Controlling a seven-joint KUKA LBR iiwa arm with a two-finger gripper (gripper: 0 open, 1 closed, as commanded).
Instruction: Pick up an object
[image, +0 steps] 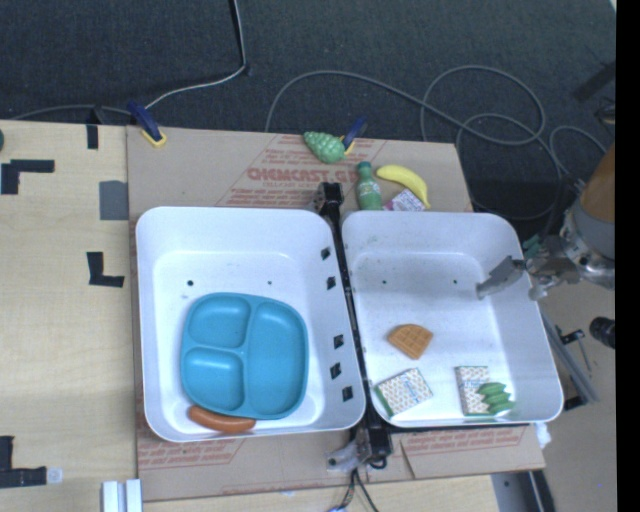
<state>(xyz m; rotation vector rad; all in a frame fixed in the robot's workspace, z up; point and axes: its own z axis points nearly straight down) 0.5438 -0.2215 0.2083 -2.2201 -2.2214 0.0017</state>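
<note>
In the right bin (440, 235) lie an orange waffle-like piece (410, 340), a checkered packet (403, 390) and a card with green pods (482, 390) along the front. My gripper (512, 289) hangs over the bin's right rim, above and right of the waffle piece. It is open with nothing between its fingers. The left bin (230, 230) holds a blue divided plate (245, 355) and an orange sausage (220, 420) at its front edge.
Behind the bins on the cardboard lie a yellow banana (403, 180), a green bottle (367, 187), a small packet (405, 202) and a green leafy toy (325, 145). Cables run across the dark floor at the back. The arm enters from the right.
</note>
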